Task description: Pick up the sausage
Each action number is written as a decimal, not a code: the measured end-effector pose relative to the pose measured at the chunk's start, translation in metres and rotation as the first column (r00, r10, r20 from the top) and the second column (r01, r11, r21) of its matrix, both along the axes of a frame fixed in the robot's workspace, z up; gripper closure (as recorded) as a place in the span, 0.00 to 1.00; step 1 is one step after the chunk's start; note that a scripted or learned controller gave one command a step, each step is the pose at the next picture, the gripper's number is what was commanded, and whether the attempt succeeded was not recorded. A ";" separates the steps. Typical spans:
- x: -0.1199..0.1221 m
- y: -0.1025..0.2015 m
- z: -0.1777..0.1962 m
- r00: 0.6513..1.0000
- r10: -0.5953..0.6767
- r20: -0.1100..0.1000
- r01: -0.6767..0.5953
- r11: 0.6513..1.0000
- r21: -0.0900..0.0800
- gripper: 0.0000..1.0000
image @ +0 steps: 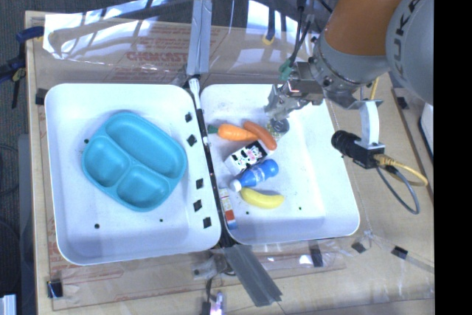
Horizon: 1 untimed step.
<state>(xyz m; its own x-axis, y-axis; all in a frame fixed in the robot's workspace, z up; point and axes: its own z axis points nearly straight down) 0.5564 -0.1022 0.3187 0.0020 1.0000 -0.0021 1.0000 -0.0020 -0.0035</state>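
Sausage (259,133) lies beside the carrot (232,132) in the right bin (332,188); gripper (279,122) hovers at its end, finger state indiscernible.

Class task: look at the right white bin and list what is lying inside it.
Inside the right white bin: an orange carrot, a reddish-brown sausage, a black-and-white cow toy, a blue bottle and a yellow banana. The gripper covers the bin floor beside the sausage.
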 end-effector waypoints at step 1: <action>0.001 0.000 0.009 1.000 0.007 -0.001 -0.007 1.000 -0.001 1.00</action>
<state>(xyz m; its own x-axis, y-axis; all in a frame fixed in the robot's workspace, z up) 0.5570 -0.1021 0.3280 -0.0051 1.0000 -0.0030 1.0000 0.0051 -0.0045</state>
